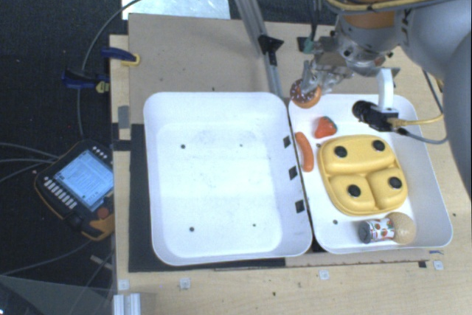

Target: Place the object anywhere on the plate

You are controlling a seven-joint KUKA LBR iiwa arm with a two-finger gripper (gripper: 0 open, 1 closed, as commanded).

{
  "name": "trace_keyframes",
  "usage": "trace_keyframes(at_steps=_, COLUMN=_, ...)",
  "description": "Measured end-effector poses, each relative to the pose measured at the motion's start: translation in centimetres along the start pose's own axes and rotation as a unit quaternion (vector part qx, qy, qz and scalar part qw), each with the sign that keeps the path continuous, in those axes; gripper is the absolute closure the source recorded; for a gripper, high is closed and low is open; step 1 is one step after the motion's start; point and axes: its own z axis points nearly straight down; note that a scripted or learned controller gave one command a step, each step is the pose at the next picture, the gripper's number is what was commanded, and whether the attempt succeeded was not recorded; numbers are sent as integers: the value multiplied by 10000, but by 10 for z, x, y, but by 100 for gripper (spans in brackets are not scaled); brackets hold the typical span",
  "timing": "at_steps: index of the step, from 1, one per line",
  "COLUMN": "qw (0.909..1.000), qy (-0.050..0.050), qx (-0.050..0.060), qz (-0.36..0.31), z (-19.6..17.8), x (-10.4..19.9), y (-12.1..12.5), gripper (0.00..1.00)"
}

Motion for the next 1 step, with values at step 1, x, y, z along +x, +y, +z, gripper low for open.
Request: trace_keyframes(at_steps=1, qw=10000, qy=6, qx=2, qz=-5, z=-3, x=49, y=-23, gripper=100)
